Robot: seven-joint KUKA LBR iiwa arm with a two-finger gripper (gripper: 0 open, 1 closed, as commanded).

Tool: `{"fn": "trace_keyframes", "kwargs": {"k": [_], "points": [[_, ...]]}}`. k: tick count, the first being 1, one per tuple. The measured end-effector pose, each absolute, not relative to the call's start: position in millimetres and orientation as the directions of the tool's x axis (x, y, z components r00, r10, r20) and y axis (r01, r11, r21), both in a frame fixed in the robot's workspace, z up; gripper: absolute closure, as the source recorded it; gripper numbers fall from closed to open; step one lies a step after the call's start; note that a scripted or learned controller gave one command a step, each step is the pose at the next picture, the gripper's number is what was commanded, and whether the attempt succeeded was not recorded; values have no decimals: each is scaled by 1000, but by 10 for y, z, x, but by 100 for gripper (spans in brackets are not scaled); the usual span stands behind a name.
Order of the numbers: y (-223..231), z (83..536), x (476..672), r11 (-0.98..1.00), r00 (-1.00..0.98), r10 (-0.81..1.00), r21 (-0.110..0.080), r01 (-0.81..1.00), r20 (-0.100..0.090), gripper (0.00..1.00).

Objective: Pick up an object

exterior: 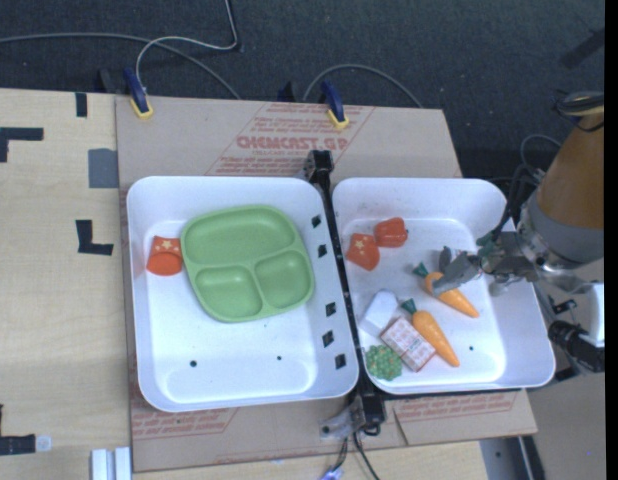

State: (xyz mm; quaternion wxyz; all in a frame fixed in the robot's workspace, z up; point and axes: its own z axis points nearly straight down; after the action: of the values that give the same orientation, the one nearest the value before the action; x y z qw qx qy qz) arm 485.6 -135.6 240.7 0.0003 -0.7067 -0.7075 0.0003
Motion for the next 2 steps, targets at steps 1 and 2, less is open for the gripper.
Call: {"fn": "trace_keyframes", "kwargs": {"k": [1, 2], "points": [[-1542, 1006, 5356, 0, 0, 1000, 16, 1000, -8, 0], [-1149, 975, 5041, -10, 11, 1000, 47, 999, -21, 0]]}}
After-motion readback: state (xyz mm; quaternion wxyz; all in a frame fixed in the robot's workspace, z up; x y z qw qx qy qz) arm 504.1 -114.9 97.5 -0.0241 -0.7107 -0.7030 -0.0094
